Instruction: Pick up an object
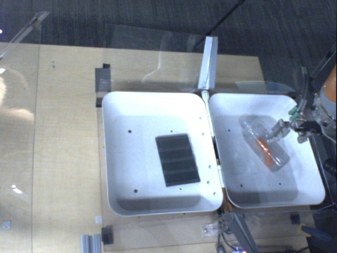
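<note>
A clear plastic packet with an orange item inside (265,144) lies slantwise in the right bin (247,186). A dark ribbed rectangular pad (177,159) lies flat in the middle of the left bin (126,188). My gripper (279,131) reaches in from the right edge, low over the right bin. Its tip is at the upper right side of the clear packet, touching it or just above it. The arm's orange band (331,88) shows at the far right.
A metal post (208,62) stands behind the seam between the two bins. Clear plastic panels lie on the wooden bench (52,141) behind and to the left of the bins. Cables and brackets sit along the front edge.
</note>
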Controlling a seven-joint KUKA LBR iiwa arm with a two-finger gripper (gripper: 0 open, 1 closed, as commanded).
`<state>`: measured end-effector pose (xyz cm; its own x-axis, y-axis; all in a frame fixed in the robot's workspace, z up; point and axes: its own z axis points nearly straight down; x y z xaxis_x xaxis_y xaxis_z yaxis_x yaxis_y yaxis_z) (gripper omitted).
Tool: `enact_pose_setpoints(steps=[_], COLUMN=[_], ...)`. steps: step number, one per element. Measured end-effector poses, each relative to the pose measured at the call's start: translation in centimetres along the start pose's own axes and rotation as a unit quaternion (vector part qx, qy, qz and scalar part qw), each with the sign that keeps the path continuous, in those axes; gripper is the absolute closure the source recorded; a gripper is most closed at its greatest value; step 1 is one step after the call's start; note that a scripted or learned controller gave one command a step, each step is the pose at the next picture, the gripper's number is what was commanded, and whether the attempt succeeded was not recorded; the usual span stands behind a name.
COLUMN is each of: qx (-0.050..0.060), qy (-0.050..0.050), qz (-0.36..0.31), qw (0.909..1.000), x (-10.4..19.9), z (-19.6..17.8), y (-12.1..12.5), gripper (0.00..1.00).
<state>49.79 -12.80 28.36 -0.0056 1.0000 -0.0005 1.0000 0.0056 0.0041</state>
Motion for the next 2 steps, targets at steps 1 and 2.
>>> enact_pose_setpoints(steps=[1,2], qx=[-0.002,0.002], qy=[0.000,0.000], qz=[0.139,0.081], qw=[0.9903,0.9967], x=[3.6,1.9], z=[-4.6,13.0], y=[-0.9,4.0], gripper=[0.00,0.00])
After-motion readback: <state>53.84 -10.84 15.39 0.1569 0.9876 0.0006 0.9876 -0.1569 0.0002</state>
